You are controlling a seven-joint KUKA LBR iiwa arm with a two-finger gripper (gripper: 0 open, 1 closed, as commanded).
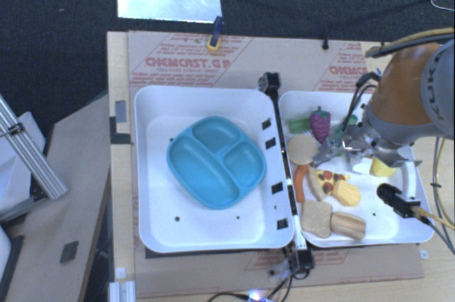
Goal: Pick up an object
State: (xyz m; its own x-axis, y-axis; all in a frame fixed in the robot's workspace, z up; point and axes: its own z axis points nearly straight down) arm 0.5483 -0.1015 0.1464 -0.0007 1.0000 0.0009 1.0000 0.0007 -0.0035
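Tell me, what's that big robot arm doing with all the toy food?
The grey and orange robot arm is reaching into the right bin, which is full of toy food. Its gripper hangs just above a round tan piece and a pizza slice, beside purple grapes. It is trying to pick something up, but nothing is between its fingers yet. The left bin holds a blue divided plate.

Glossy blue plastic tray (215, 161), smooth white bins (160, 222), matt cardboard (188, 59)
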